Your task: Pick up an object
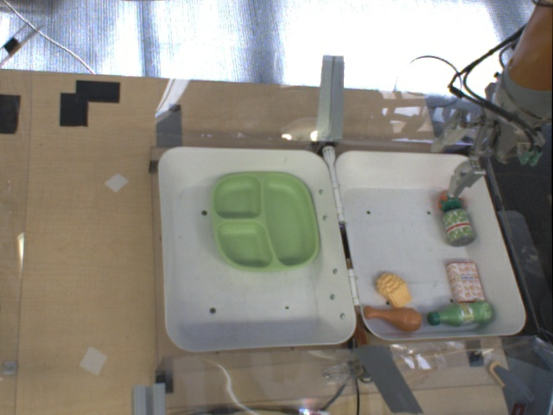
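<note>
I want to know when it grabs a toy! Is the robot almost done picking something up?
Not yet. Nothing looks lifted: the small jar, pink box, green bottle, yellow toy and brown drumstick all lie in the right bin. In hand: the hand is right above the jar. Left: grab it and lift.

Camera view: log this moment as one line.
arm: at right bin | pincer: above jar, grip unclear | green tray: left bin
</note>
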Tool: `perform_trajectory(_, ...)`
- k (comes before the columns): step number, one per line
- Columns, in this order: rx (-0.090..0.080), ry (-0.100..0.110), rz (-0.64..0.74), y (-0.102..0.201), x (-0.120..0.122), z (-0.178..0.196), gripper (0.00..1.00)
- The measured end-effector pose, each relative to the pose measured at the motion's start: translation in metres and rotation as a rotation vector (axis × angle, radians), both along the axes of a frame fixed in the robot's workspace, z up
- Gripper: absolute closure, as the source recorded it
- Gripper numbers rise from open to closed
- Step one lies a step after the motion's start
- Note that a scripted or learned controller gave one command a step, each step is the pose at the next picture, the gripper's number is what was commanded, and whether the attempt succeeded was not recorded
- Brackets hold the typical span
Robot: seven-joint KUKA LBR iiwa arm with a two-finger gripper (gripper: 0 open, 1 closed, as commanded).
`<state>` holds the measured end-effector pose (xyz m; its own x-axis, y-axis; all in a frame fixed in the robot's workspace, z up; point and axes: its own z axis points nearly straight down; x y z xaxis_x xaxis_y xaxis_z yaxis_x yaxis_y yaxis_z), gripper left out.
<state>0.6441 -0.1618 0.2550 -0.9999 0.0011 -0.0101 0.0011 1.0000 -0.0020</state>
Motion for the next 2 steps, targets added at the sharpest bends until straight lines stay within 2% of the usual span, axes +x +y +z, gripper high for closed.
perform_trajectory(1,0.002,0.008,-0.321,-0.014,0.02,-0.159,0.0)
perform_trajectory(2,0.002,-0.011,-0.314,-0.012,0.025,-0.143,1.0)
